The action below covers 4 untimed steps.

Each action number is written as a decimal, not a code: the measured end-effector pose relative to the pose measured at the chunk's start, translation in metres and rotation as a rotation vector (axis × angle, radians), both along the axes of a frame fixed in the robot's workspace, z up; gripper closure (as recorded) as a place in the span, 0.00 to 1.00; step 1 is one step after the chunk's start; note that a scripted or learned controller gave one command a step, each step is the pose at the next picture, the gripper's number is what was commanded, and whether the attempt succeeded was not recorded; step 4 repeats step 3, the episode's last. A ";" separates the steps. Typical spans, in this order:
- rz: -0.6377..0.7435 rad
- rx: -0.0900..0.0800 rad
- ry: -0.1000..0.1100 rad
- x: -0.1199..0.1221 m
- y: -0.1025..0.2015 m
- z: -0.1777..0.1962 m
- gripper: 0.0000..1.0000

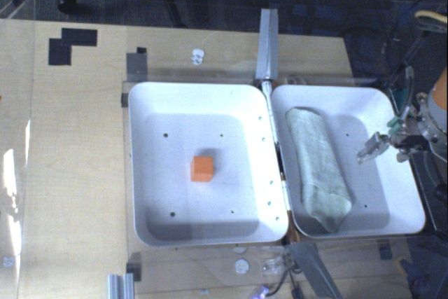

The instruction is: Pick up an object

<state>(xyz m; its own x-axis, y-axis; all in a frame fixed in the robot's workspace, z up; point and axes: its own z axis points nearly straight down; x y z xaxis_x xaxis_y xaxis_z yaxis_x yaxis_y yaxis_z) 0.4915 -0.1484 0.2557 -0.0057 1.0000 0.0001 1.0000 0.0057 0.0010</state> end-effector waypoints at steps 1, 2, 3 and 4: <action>-0.140 0.000 -0.003 0.077 -0.002 -0.157 0.00; -0.139 0.001 -0.006 0.078 -0.001 -0.146 1.00; -0.186 0.000 -0.002 0.112 0.049 -0.033 1.00; -0.186 0.000 -0.002 0.112 0.049 -0.033 1.00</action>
